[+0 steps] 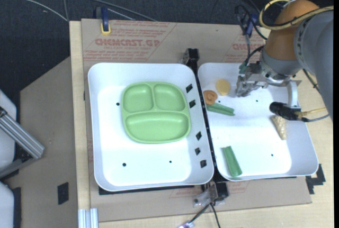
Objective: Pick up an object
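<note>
My gripper point(242, 90) hangs over the back of the right bin point(265, 166), its fingers pointing down just right of a pale yellow round piece point(223, 86). An orange round piece point(211, 97) lies a little further left, near the bin's left wall. A green stick point(220, 109) rests below those two. A second, thicker green piece point(231, 161) lies near the bin's front edge. A tan wedge point(279, 126) sits toward the right side. Nothing shows between the fingers.
The left bin point(106, 163) holds a green divided plate point(155, 112) with three compartments. The arm's grey body and orange band point(288, 31) reach in over the right bin's back right corner. Cables run across the dark floor behind the bench.
</note>
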### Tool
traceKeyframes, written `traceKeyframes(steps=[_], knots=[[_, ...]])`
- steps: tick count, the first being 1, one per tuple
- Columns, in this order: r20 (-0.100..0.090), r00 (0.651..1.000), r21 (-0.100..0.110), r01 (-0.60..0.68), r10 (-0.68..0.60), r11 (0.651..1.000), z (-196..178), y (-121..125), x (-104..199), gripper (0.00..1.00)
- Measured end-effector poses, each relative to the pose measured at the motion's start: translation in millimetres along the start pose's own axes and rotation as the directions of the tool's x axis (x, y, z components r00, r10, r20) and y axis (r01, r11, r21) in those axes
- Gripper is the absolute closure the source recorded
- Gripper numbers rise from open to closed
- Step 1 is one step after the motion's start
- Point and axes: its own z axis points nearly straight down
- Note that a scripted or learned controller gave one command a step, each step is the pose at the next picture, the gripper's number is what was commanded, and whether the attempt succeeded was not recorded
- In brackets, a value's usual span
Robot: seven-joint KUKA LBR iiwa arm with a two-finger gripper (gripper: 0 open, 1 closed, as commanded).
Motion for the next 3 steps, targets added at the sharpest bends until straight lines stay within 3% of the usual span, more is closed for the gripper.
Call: traceKeyframes(steps=[2, 3], knots=[[0.002, 1.0, -0.005, -0.001, 0.001, 1.0, -95, -8, -7, 1.0], [0.001, 1.0, -0.003, 0.0, 0.0, 1.0, -113, -7, -7, 1.0]])
